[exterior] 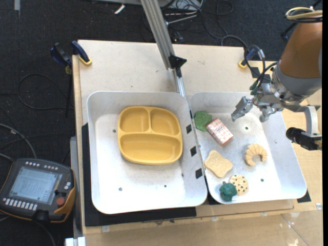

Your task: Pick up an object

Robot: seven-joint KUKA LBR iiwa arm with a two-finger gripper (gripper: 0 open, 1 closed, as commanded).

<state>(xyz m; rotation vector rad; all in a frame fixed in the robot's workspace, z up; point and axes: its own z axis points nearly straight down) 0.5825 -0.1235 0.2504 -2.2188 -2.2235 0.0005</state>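
My gripper (pixel 253 111) hangs over the far part of the right bin (pixel 287 158), its two fingers spread apart with nothing between them. Below and left of it lie a pink carton (pixel 220 131) and a green leafy piece (pixel 202 120). A croissant (pixel 255 154) sits nearer the bin's middle. Toward the front lie a slice of toast (pixel 218 163), a chip cookie (pixel 239 184) and a small broccoli (pixel 227 190). The gripper touches none of them.
A yellow divided plate (pixel 150 134) rests in the left bin (pixel 102 188). A slanted metal pole (pixel 160 27) crosses above the bench to the ridge between the bins. A teach pendant (pixel 36 188) lies on the floor at lower left.
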